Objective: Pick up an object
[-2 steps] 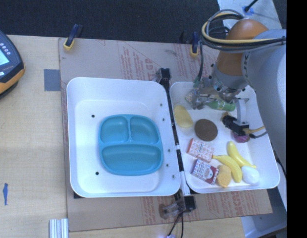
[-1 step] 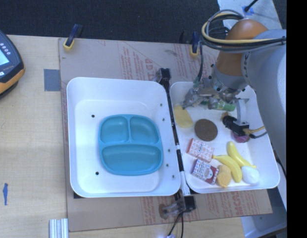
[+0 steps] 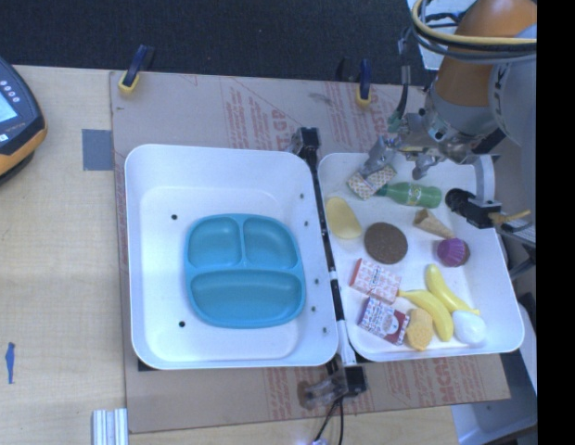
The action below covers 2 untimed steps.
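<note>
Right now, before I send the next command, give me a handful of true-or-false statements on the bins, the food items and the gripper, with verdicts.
1. The blue divided plate lies in the left bin. True.
2. The bananas lie on the blue plate. False: they lie in the right bin, toward its near edge, beside a white egg.
3. The gripper is over the far end of the right bin, next to a waffle-patterned cracker. True.
4. The green bottle stands upright. False: it lies on its side.
5. The brown round cookie sits in the left bin. False: it is in the right bin, near its middle.
</note>
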Motion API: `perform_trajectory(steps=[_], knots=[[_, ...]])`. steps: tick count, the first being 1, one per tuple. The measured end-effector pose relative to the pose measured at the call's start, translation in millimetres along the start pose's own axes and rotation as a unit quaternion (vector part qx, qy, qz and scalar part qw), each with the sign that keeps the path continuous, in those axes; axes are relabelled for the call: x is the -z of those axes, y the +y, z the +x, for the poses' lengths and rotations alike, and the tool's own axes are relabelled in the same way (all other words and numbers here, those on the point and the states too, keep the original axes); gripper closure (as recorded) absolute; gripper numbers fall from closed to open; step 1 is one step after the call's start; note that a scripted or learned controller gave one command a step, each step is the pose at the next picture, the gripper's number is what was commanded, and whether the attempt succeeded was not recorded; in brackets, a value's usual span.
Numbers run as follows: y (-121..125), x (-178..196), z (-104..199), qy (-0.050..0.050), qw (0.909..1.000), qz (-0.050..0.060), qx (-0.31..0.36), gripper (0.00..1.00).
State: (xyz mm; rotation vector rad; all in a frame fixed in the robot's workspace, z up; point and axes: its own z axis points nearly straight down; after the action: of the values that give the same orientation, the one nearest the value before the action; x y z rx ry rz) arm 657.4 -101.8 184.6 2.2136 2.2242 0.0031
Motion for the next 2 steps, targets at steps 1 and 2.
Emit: perform_trajectory(steps=[1, 2], knots=[[-52.5, -97.2, -4.8, 0.001, 1.0, 0.008, -0.001, 0.0], [-123.4, -93.0, -4.9, 0.001, 1.0, 0.008, -0.001, 0.0]])
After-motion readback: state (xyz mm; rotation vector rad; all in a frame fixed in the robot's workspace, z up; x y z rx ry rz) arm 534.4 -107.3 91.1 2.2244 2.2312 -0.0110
